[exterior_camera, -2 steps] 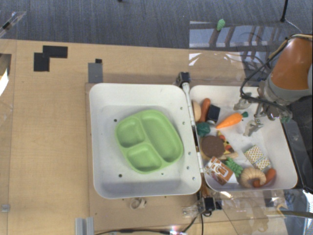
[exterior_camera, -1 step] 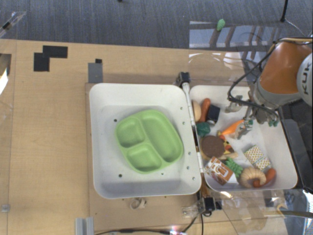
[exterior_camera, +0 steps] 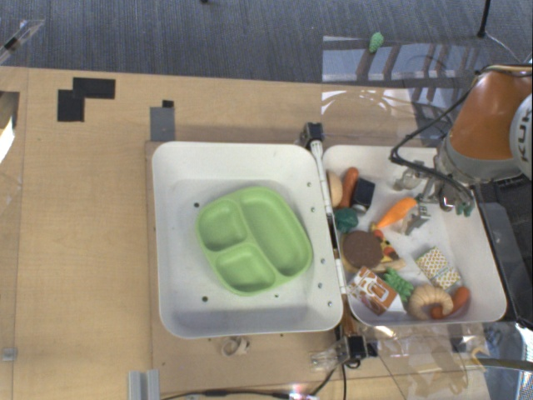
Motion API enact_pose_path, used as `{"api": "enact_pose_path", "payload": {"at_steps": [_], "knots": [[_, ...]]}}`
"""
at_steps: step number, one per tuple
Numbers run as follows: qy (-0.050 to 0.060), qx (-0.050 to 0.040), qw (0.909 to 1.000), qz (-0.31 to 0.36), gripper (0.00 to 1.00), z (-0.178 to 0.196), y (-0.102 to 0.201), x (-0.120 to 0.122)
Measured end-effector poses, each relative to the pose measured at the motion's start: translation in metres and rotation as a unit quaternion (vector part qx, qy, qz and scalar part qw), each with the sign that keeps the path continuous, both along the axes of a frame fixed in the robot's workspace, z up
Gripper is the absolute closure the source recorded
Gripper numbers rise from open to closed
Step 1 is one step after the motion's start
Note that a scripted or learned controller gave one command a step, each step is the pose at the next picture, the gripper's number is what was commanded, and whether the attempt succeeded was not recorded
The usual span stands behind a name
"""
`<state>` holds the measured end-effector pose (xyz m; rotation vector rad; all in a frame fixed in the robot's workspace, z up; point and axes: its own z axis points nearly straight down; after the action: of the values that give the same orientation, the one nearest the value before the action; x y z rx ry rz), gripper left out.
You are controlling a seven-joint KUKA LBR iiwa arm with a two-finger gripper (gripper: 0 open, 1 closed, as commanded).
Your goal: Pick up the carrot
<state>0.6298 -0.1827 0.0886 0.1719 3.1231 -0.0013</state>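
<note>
The carrot (exterior_camera: pixel 395 213) is a small orange piece with a green tip, lying slantwise in the upper middle of the right bin (exterior_camera: pixel 487 261). My gripper (exterior_camera: pixel 419 214) hangs from the grey wrist, just off the carrot's upper right end. It is close to the carrot or touching it, and I cannot make out which. The arm's orange band (exterior_camera: pixel 491 115) rises above the bin's far right corner.
Toy foods crowd the right bin: a red sausage (exterior_camera: pixel 351 177), a black block (exterior_camera: pixel 363 192), a brown disc (exterior_camera: pixel 362 248), a checkered piece (exterior_camera: pixel 437 265), a croissant (exterior_camera: pixel 429 300) and a small carton (exterior_camera: pixel 375 290). The left bin (exterior_camera: pixel 175 307) holds a green divided plate (exterior_camera: pixel 250 240).
</note>
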Motion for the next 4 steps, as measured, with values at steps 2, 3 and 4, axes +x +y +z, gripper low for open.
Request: {"api": "enact_pose_path", "payload": {"at_steps": [2, 3, 4], "knots": [[0.002, 0.0026, 0.9665, -0.257, 0.0, 0.0, 0.008, 0.024], [0.001, 0.004, 0.9459, -0.324, 0.0, -0.001, 0.033, 0.005], [-0.006, 0.0045, 0.9472, -0.321, 1.0, 0.014, 0.034, 0.009]]}}
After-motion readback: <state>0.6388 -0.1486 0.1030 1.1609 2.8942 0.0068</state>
